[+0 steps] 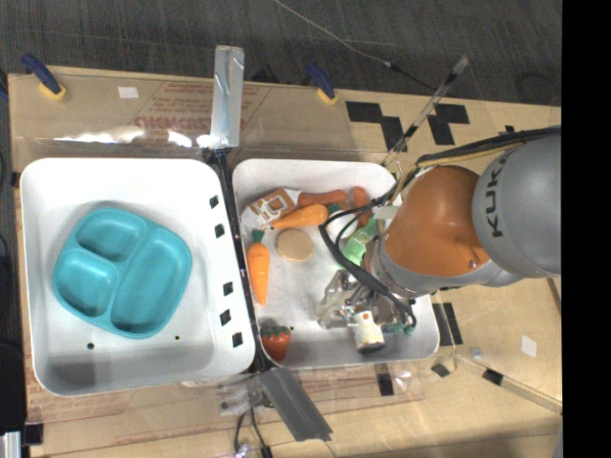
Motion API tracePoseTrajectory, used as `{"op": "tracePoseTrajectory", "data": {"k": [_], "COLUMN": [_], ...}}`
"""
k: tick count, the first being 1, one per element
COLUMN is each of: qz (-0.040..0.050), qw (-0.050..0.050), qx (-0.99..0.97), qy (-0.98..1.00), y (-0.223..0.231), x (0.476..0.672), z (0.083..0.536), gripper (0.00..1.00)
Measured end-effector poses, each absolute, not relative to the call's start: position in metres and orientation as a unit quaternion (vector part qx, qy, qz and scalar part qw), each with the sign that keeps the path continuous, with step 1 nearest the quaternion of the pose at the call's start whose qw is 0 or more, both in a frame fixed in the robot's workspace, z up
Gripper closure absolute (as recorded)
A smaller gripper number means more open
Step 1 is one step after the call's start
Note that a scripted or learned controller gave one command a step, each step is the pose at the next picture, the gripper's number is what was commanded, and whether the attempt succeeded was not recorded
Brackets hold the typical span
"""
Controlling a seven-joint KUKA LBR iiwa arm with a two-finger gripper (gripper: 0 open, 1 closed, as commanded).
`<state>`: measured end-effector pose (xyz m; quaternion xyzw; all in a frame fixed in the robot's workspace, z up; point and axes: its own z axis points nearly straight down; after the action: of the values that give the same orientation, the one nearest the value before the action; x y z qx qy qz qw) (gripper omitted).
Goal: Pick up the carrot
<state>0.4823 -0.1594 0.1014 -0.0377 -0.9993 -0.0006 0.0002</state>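
A small red fruit with a green top, perhaps a strawberry [275, 340], lies at the near left corner of the right bin [315, 172], closest to the camera. Just beyond it, along that bin's left wall, the carrot [258, 270] lies lengthwise, its green end pointing far. A second orange piece [302, 217] lies crosswise farther back, with a small printed packet [268, 205] at its left and a reddish-brown item [326, 197] behind it; a pale round disc [295, 245] sits between the two orange pieces. The gripper [346, 303] hangs low over the bin's right half, well apart from the carrot; whether its fingers are wide or narrow cannot be told. The left bin [48, 184] holds a teal divided plate [122, 270].
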Motion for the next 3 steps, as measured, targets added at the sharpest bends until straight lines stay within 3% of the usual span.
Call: {"op": "tracePoseTrajectory", "data": {"k": [1, 2, 3], "qz": [0.0019, 0.0008, 0.0014], "qw": [-0.006, -0.002, -0.003], "qx": [0.020, -0.098, -0.100], "qy": [-1.000, -0.995, -0.995], "y": [-0.158, -0.160, -0.212], "x": [0.527, 0.527, 0.511], "z": [0.244, 0.276, 0.330], "gripper": [1.00, 1.00, 1.00]}}
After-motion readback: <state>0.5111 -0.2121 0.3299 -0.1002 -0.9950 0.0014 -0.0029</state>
